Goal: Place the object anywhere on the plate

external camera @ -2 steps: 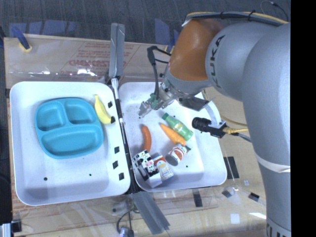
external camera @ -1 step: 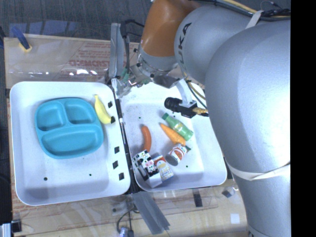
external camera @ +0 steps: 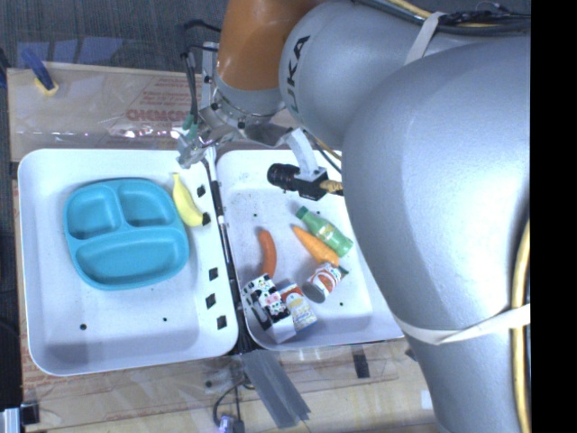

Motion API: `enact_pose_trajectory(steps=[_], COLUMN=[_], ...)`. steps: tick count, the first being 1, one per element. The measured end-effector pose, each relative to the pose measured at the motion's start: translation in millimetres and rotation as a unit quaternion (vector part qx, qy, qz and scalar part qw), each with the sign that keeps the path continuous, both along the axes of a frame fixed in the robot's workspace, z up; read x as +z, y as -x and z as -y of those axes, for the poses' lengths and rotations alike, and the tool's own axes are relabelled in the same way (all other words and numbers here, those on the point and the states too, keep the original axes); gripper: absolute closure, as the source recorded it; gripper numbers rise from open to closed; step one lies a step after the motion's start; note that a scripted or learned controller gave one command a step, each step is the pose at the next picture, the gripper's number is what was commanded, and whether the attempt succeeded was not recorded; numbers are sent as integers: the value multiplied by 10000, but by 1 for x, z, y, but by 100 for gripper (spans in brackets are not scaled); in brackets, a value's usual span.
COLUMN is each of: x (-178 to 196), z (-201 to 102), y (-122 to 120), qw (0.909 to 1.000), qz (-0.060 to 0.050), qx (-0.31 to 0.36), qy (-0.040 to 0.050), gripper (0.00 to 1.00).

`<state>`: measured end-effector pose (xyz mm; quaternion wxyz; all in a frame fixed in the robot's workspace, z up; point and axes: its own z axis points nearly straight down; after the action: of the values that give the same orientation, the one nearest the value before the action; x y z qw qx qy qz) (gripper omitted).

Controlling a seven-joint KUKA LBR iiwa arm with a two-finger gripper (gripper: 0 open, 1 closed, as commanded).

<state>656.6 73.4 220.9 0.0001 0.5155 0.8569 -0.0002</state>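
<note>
Banana (external camera: 187, 202): yellow, curved, lying just right of blue plate (external camera: 126, 233), below gripper (external camera: 191, 144), apparently released; finger opening impossible to tell.

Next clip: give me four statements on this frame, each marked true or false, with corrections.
1. The blue plate sits in the left bin. True.
2. The banana lies on the plate. False: it lies beside the plate's right edge, on the bin floor.
3. The carrot is in the right bin. True.
4. The gripper hangs over the green bottle. False: it is near the divider's far end, above the banana.
</note>
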Motion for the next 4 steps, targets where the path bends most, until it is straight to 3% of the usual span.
enact_pose_trajectory(steps=[1,2,3,4], x=[47,47,-40,-30], z=[-41,-41,-32,-32], y=[0,0,98,98], qw=[9999,9999,9998,9998], qz=[-2,-4,-22,-25], qx=[-169,-169,-202,-184], qy=[2,1,6,10], gripper=[100,0,0,100])
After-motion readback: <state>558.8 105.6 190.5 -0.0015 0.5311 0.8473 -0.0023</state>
